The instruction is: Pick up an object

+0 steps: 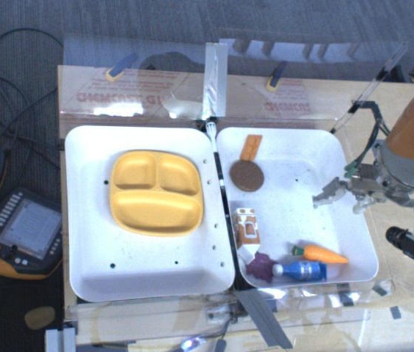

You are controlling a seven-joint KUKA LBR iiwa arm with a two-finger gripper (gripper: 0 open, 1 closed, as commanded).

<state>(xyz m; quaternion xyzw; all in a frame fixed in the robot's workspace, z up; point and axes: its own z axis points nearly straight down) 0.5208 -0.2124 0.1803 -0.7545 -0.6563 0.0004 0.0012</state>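
My gripper (329, 193) hangs at the right of the frame over the right bin (295, 139), well clear of everything in it; whether my fingers are spread or closed I cannot tell from this slant, and nothing sits between them. The things I might take lie along the lower edge of that bin: an orange toy carrot (323, 254) just above a blue bottle (302, 271), with a purple piece (260, 265) touching the bottle's left end; a small orange-and-white box (247, 226) lies near the bin's left wall, and a brown round-headed paddle with an orange handle (248, 169) sits toward upper centre. The left bin (82, 218) holds a yellow sectioned plate (156, 191). I judge the carrot the best target; I should come straight down over its thick middle, straddle its short axis, and keep off the bottle beside it and the bin wall below. The cardboard (133, 94) behind the bins bears reddish print, upside down and too faint to read; the box's markings are too small.
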